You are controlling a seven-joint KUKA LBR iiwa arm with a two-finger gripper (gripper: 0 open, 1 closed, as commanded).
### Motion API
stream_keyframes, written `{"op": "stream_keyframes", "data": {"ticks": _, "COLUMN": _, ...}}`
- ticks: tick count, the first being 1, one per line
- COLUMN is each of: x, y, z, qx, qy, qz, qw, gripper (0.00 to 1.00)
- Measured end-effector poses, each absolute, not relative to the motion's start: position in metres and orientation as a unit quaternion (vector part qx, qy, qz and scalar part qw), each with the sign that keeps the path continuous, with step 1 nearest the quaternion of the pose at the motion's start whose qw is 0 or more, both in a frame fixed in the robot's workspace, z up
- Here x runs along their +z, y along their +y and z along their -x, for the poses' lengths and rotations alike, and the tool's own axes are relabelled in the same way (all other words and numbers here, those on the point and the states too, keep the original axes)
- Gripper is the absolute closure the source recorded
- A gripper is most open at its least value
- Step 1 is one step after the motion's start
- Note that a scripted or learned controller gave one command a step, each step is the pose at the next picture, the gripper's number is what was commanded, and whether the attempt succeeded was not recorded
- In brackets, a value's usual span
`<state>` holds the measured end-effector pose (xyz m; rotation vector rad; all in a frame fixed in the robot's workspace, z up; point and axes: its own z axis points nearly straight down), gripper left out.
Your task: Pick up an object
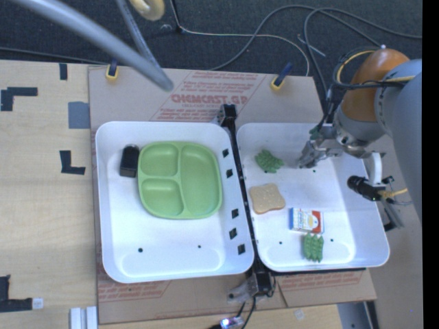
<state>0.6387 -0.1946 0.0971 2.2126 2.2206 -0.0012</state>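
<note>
In the right bin [357,249] lie a green leafy toy [269,161] at the upper left, a tan toast slice [266,198] in the middle, a small white and red carton [306,221] and a green spiky piece [313,247] near the front. My gripper [309,157] hangs low over the bin's upper right part, to the right of the leafy toy and apart from it. Nothing shows between its tips.
The left bin [116,238] holds a green divided plate [180,179] and a small black block [129,161] beside it. A black divider [236,190] runs between the bins. Cables [274,26] trail behind them.
</note>
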Motion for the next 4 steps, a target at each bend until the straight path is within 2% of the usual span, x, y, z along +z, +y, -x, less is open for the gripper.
{"op": "stream_keyframes", "data": {"ticks": 1, "x": 0.154, "y": -0.187, "z": -0.634, "qx": 0.0014, "qy": 0.708, "qz": -0.707, "qw": 0.002, "gripper": 1.0}}
{"op": "stream_keyframes", "data": {"ticks": 3, "x": 0.257, "y": -0.192, "z": -0.636, "qx": 0.0012, "qy": 0.708, "qz": -0.706, "qw": 0.002, "gripper": 1.0}}
{"op": "stream_keyframes", "data": {"ticks": 4, "x": 0.242, "y": -0.14, "z": -0.631, "qx": -0.0002, "qy": 0.709, "qz": -0.705, "qw": -0.001, "gripper": 1.0}}
